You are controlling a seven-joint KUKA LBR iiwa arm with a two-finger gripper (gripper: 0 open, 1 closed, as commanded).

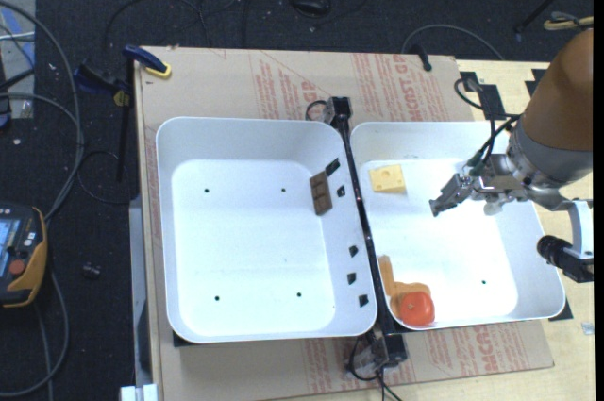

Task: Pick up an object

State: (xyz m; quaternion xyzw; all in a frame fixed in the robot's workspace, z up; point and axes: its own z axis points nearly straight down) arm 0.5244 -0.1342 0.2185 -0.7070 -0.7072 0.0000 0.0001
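Note:
A yellow cheese wedge lies in the right bin near its back left corner. A red tomato rests at that bin's front left corner beside an orange carrot-like piece. A brown chocolate bar leans on the right wall of the left bin. My gripper hangs over the middle of the right bin, to the right of the cheese wedge and apart from it. Its dark fingers point left and nothing shows between them.
A black divider clip strip runs between the two bins. Cables lie on the dark floor behind the bench. A handheld pendant sits at the far left. The arm's body covers the right bin's back right corner.

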